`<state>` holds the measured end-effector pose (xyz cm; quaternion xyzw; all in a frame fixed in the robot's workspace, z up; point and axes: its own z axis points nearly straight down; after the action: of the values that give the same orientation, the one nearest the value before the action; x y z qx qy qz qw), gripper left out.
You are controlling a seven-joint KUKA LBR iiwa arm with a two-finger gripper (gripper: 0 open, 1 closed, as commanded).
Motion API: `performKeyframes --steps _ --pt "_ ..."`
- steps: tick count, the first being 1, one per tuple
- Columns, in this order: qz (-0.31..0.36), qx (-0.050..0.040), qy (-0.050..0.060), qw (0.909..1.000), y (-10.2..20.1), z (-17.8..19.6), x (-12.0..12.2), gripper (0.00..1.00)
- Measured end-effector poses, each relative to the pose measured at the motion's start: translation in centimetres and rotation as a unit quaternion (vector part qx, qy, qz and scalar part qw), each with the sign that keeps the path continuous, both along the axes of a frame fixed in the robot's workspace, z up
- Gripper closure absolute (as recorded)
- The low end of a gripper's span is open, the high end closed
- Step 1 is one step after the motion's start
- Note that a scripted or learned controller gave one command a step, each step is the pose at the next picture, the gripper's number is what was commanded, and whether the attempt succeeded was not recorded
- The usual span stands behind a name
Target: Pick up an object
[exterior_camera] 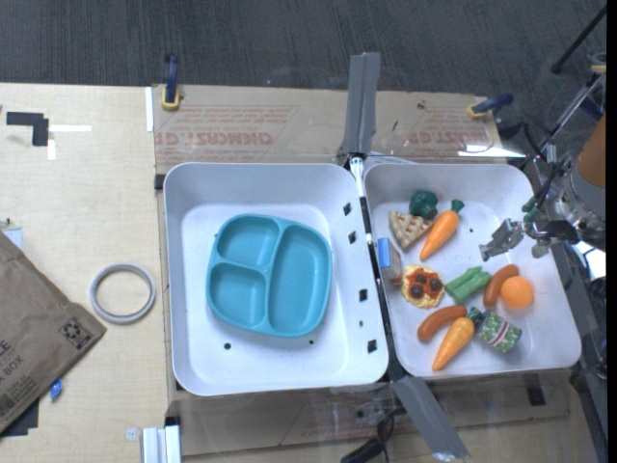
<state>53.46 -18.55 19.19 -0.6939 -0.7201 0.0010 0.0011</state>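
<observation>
Carrot (439, 234) diagonal, tip toward lower left

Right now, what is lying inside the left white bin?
Only a blue divided plate lies in the left bin. Its three compartments hold nothing. Whatever is beneath the plate is covered.

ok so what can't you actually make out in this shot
- Tool, camera view: too small and blurred to tell if open or shut.
- Arm: cut off by the right edge.
- Green-and-white item in the right bin: too small to identify.
- Cardboard box: cut off by the left edge.
</observation>
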Motion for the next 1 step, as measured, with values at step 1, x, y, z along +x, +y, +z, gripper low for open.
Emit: performKeyframes --steps 1 --pt "-0.063 0.0002 0.000 0.9980 2.99 -3.06 -2.21 0.00"
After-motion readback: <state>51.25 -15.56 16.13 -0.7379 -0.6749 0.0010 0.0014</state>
